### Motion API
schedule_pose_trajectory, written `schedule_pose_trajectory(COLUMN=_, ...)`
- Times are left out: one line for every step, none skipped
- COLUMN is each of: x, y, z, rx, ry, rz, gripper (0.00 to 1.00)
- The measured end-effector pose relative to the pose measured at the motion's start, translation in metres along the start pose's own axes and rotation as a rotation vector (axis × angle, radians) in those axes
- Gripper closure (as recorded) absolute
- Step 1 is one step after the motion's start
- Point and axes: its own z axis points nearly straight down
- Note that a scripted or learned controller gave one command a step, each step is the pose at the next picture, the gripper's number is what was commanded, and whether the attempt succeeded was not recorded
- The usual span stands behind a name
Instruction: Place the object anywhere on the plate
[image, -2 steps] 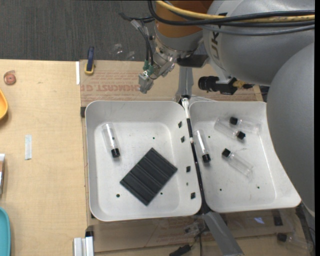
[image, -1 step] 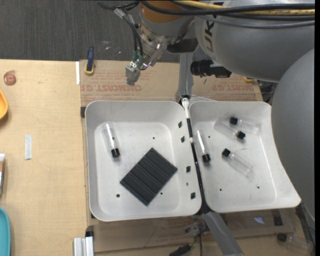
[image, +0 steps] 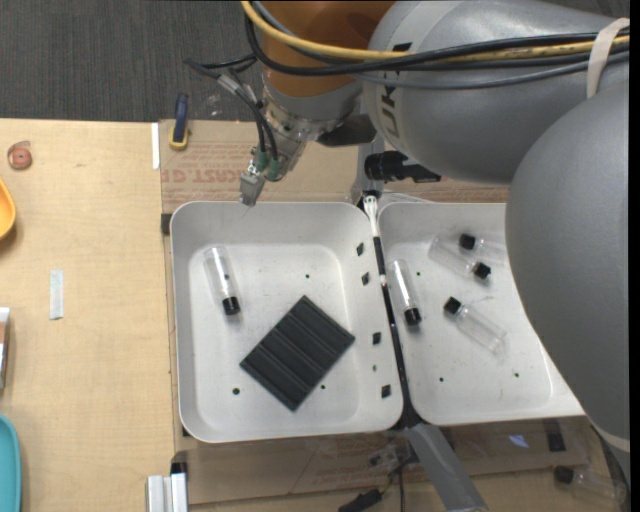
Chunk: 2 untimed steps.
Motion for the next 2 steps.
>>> schedule_pose_trajectory(x=0.023, y=-0.042, z=-0.007, rx=-0.001, ry=0.000, rz=-0.103, gripper=1.00)
schedule_pose_trajectory(x=0.012, y=-0.003, z=0.006, rx=-0.001, ry=0.000, rz=-0.098, gripper=1.00)
